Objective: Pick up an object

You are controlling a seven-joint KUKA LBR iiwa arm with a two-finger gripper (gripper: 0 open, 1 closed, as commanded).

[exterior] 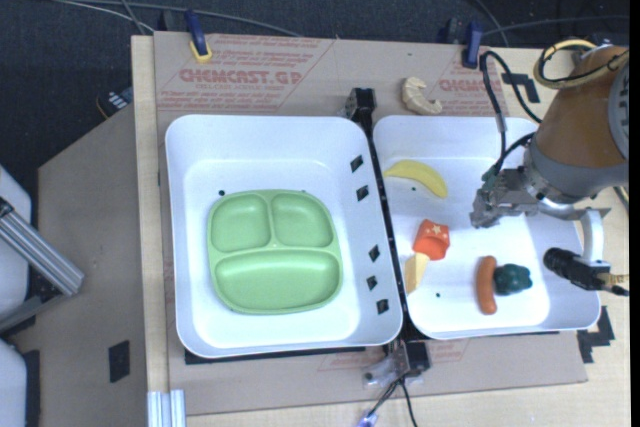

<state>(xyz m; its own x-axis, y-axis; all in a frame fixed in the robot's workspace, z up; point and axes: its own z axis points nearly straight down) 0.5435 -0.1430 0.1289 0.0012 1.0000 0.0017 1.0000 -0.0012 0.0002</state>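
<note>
- A green plastic plate with three sections (274, 251) lay in the middle of the left white bin (190, 155).
- In the right white bin (455, 140), a yellow toy banana (419, 177) lay near the top left corner.
- An orange block (431, 239) sat by the left edge.
- A red toy sausage (486, 284) touched a dark green lump (514, 279) near the bottom edge.
- The grey gripper (487, 208) hung over the bin's middle. I cannot tell its jaws.

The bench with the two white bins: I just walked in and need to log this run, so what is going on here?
A grey robot arm reaches in from the right, its hand over the right bin. Nothing shows between its fingers. In that bin lie a banana, an orange block, a sausage and a dark green piece. The left bin holds a green divided plate. Nothing has been picked up yet.
</note>
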